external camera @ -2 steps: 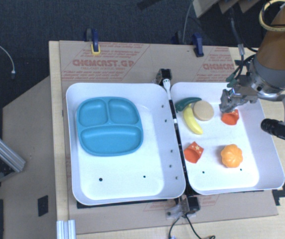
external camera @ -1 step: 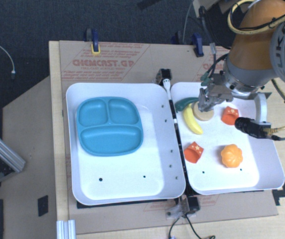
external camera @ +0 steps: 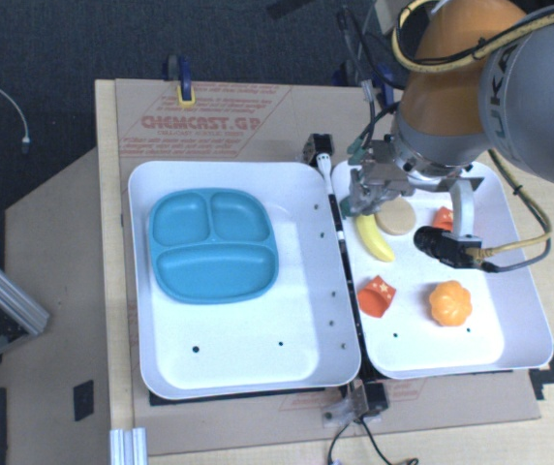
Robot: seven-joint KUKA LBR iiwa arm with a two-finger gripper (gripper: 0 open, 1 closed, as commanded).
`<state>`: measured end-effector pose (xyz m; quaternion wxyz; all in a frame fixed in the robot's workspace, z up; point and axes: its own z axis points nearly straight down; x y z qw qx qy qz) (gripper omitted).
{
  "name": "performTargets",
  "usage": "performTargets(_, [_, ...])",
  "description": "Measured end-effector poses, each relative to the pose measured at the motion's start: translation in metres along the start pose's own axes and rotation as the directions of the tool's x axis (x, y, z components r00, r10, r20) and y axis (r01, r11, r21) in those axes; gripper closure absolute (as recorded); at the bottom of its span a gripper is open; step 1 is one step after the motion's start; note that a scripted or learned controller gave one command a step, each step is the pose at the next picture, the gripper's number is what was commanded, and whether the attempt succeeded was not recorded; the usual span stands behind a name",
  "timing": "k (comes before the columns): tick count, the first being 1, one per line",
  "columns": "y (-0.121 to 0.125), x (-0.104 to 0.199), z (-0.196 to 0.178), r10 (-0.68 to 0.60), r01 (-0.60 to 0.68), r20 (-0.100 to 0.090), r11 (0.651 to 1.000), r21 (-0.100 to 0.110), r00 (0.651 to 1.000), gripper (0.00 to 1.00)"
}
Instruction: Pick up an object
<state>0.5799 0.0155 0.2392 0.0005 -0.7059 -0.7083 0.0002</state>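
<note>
The gripper (external camera: 374, 194) hangs over the far left part of the right bin (external camera: 519, 327), its metal fingers pointing down just beside the top of a banana (external camera: 375, 237) and a round beige disc (external camera: 396, 217). Whether the fingers are spread or pressed together cannot be told from this angle, and nothing is seen pinched between them. Above the gripper sits the arm's orange band (external camera: 456, 56), with the grey arm (external camera: 538, 95) running off toward the bench's far right corner; a yellow cable loops over the orange band.

The banana lies near the bin's left wall, slanting from the gripper toward the bin's middle, its upper end touching or nearly touching the disc. To the right of the disc a small red piece (external camera: 443, 218) is partly hidden behind a black sensor (external camera: 448, 248) and a grey bracket hanging from the wrist. Toward the near edge of the bin lie a red pepper-like piece (external camera: 377, 296), close to the left wall, and an orange fruit (external camera: 449, 303) near the middle, well apart from each other.

The left bin (external camera: 229, 356) adjoins the right one along a black-clipped seam. A blue divided plate (external camera: 213, 245) rests in its far left part. Both bins sit on a brown board (external camera: 209, 114) printed with red lettering, held at its far edge by a blue clamp (external camera: 186, 77).
</note>
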Motion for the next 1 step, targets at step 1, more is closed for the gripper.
performTargets(1, [0.0125,0.0524,-0.0049,-0.002,0.002,-0.001,1.0,-0.004,1.0,1.0])
